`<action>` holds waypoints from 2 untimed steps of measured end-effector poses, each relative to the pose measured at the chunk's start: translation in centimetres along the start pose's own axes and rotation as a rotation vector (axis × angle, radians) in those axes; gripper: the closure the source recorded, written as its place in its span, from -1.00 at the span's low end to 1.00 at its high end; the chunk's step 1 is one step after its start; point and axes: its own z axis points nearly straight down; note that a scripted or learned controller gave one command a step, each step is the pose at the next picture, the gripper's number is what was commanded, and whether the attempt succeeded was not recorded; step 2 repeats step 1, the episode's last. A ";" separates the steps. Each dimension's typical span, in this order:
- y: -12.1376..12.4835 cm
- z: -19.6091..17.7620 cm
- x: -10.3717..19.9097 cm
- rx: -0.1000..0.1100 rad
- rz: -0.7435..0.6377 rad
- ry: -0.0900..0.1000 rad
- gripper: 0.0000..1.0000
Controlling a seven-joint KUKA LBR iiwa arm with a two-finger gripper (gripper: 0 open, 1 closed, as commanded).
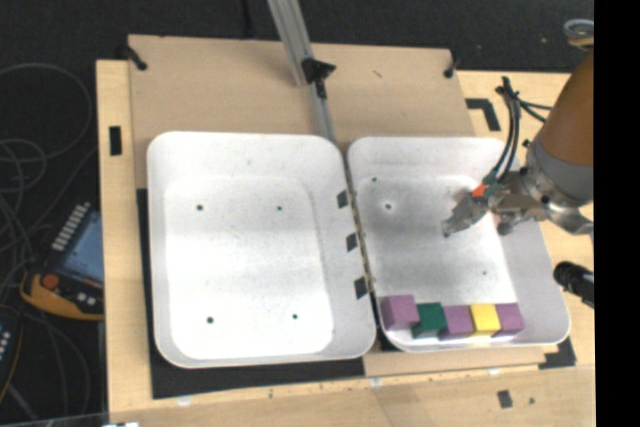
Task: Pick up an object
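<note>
Several small blocks line the near wall of the right bin (420,165): a purple block (400,309), a green block (431,318), a second purple block (458,319), a yellow block (485,317) and another purple block (509,317). My gripper (480,213) hangs over the right half of that bin, well behind the row of blocks and apart from them. Its fingers are spread, and nothing sits between them.
The left bin (170,165) lies beside the right one, with small clips along the seam between them. A slanted metal pole (285,5) rises from behind the bins. Cables and a handheld controller (60,265) lie left of the bench.
</note>
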 end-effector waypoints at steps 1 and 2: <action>1.9 14.5 -4.8 0.001 -0.003 -0.001 -1.00; 1.9 14.5 -4.8 0.001 -0.003 -0.001 -1.00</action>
